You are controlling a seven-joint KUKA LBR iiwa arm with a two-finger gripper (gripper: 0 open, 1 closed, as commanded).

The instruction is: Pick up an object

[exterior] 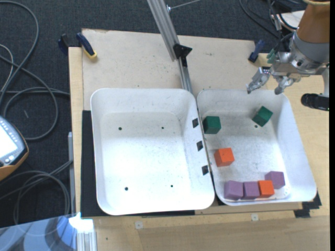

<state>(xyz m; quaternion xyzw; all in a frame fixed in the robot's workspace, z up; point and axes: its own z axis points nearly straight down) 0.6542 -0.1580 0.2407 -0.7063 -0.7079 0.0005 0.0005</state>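
Jaws spread and empty: my gripper (267, 86) hangs above the right bin's (299, 140) far rim, staged near the tilted green cube (262, 116).

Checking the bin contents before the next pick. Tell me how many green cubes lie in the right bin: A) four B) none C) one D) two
D: two green cubes lie in the right bin, one green cube near its left wall and another green cube further right, below the gripper.
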